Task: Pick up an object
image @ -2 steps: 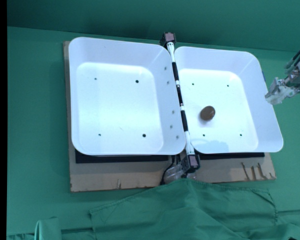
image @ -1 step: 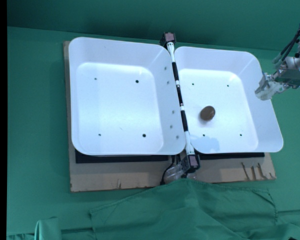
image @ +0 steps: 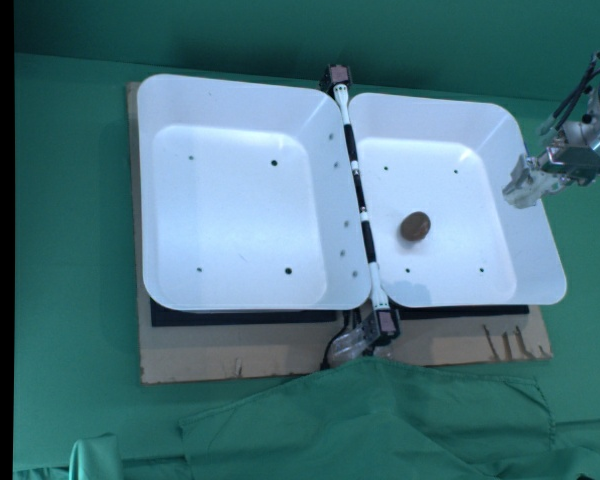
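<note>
Silvery-grey metal pincer, dark cables, orange band above wrist

**Colours on the worktop**

Both bins, left and right, are glossy white with small dark dots on their floors. A brown, rounded object lies in the right one. The worktop is covered in green cloth, with a tan cardboard sheet under the bins. The tool is pale silver-grey.
</note>
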Robot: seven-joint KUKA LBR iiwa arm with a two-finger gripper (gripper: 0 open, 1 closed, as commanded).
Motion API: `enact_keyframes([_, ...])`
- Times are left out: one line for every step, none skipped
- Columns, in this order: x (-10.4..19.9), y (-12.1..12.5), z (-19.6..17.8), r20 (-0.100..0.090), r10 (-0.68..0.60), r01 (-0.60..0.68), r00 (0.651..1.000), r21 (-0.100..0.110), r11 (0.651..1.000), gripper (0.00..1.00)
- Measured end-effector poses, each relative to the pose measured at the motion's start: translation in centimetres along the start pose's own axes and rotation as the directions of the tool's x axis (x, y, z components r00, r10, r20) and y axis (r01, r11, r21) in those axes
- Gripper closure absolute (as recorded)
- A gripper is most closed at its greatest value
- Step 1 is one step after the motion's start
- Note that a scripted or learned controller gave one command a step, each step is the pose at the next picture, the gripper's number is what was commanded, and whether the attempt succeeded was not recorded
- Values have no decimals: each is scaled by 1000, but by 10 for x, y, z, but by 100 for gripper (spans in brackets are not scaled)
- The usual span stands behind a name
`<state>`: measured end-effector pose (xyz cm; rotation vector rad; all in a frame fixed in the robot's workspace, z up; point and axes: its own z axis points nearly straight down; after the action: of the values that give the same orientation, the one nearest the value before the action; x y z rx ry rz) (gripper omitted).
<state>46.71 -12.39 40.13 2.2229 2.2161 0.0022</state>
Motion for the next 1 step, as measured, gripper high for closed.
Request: enact_keyframes([1,0,-13,1,0,0,1000,-3,1000,100])
